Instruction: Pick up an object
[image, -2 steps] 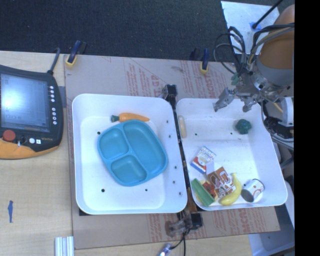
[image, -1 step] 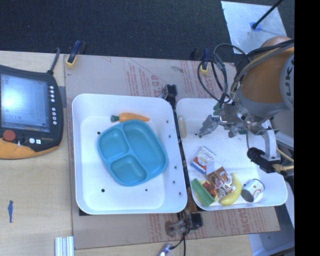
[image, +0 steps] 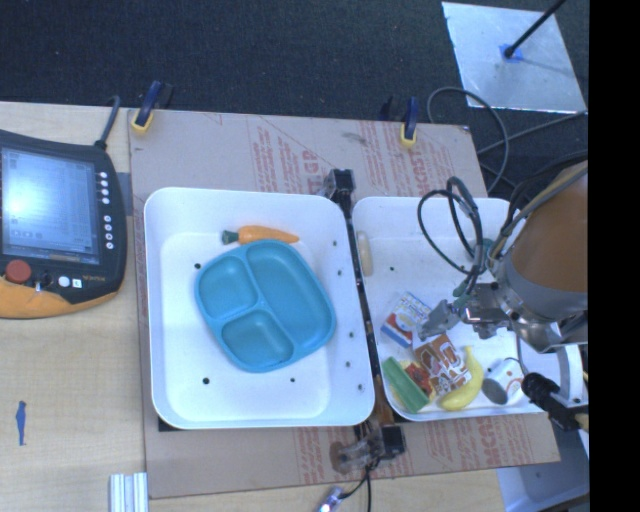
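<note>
My gripper (image: 441, 318) hangs over the right bin (image: 400, 215), near its middle, with its tip pointing left and down. Just left of the tip lies a small white, red and blue carton (image: 403, 322). Below the tip is a red printed packet (image: 442, 364). A green block (image: 402, 381) rests at the bin's front left. Beside the packet lie a yellow banana (image: 466, 391) and a white cup (image: 503, 381). I see nothing held in the gripper.
The left bin (image: 180, 400) holds a blue divided plate (image: 263, 304) and an orange carrot (image: 262, 236) behind it. A beige piece (image: 365, 253) lies at the right bin's left wall. Black cables (image: 452, 225) loop over the right bin's back. A control pendant (image: 55, 225) sits far left.
</note>
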